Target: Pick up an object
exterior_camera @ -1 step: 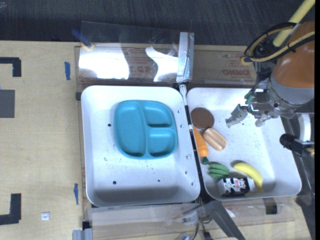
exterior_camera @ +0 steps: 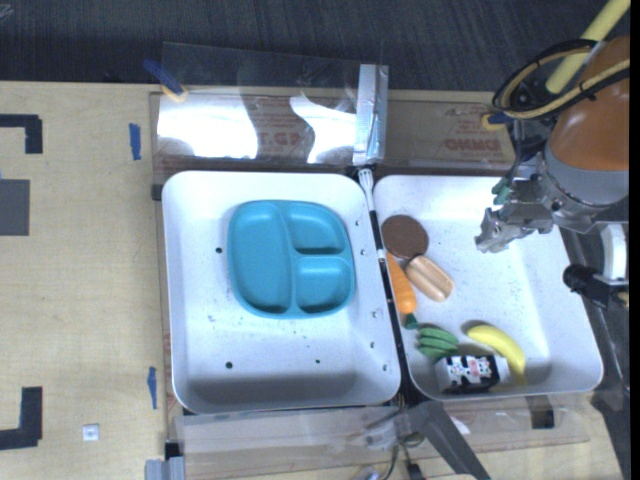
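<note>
The right bin [exterior_camera: 545,298] holds several toy foods along its left and front sides: a brown round cookie [exterior_camera: 404,235], a tan bread roll [exterior_camera: 430,278], an orange carrot [exterior_camera: 402,288], a green leafy piece [exterior_camera: 436,341], a yellow banana [exterior_camera: 497,347] and a black-and-white carton [exterior_camera: 469,371]. My gripper [exterior_camera: 500,230] hangs over the upper right part of this bin, to the right of the cookie and apart from every item. Nothing shows between its fingers.
The left bin [exterior_camera: 195,318] carries a blue divided plate [exterior_camera: 291,257]. A clear plastic sheet and a metal strip [exterior_camera: 368,113] lie behind the bins. The arm's orange band [exterior_camera: 590,138] and cables [exterior_camera: 550,73] sit at the right edge. Bare bin floor lies below the gripper.
</note>
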Action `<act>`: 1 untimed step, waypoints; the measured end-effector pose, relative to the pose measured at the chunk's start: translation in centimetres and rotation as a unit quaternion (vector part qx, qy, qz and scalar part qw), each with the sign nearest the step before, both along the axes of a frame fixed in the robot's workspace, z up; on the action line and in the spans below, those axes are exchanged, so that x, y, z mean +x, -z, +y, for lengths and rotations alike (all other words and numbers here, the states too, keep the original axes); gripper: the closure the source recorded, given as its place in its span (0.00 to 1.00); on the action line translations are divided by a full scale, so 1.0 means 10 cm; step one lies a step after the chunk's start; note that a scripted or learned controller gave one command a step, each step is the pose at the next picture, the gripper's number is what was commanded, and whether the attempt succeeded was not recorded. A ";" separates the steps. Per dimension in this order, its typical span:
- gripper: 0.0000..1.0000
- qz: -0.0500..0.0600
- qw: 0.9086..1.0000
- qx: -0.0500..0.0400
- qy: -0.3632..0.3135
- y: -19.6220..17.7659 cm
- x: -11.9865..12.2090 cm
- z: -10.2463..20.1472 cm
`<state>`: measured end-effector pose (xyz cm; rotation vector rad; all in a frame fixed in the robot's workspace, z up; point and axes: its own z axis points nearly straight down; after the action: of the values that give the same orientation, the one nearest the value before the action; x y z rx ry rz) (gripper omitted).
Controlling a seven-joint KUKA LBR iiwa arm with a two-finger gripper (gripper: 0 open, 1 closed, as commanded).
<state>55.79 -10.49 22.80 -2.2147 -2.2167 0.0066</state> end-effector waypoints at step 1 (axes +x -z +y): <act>0.00 0.000 1.000 0.000 0.000 0.00 0.00 0.00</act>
<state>55.78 -10.50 22.76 -2.2149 -2.2157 0.0077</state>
